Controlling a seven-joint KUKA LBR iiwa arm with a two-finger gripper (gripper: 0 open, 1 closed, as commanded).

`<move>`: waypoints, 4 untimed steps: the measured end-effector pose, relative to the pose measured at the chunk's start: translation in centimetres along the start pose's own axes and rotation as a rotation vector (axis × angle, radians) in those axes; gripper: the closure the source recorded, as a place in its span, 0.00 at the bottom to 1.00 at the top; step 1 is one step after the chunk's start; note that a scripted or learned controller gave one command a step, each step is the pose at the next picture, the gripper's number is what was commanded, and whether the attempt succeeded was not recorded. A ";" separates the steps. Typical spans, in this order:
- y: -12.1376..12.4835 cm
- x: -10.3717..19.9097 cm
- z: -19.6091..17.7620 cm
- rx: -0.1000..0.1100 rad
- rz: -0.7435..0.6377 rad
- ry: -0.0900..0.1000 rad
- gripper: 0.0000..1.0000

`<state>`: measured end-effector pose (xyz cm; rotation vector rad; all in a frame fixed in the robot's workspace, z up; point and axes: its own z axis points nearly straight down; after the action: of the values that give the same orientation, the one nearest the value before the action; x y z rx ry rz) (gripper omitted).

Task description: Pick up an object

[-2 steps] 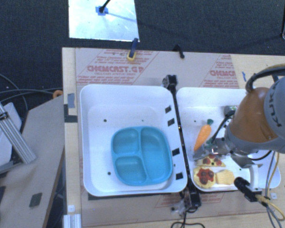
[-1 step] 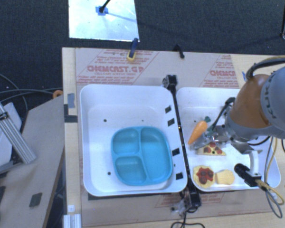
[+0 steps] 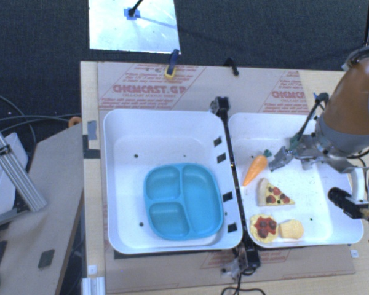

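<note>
Camera view: two white bins are seen, the left bin point(image 3: 120, 183) bearing a blue divided tray point(image 3: 183, 200); in the right bin point(image 3: 332, 229) a toy carrot point(image 3: 254, 168) lies just left of the gripper point(image 3: 279, 159), long axis slanting down-left. Nothing is seen gripped there; how wide the claw stands cannot be told, its tips being small and blurred.

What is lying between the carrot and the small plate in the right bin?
In the camera view, a pizza slice lies between the carrot above and the small plate below, on the right bin floor.
</note>
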<state>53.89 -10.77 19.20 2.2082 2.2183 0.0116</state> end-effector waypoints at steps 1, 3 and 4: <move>-4.7 -0.9 9.3 0.022 0.007 0.005 0.00; -1.9 -7.2 9.1 0.000 0.000 0.004 1.00; 3.0 -4.0 -2.1 -0.002 -0.005 0.000 1.00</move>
<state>56.91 -14.72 21.33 2.2014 2.2233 0.0137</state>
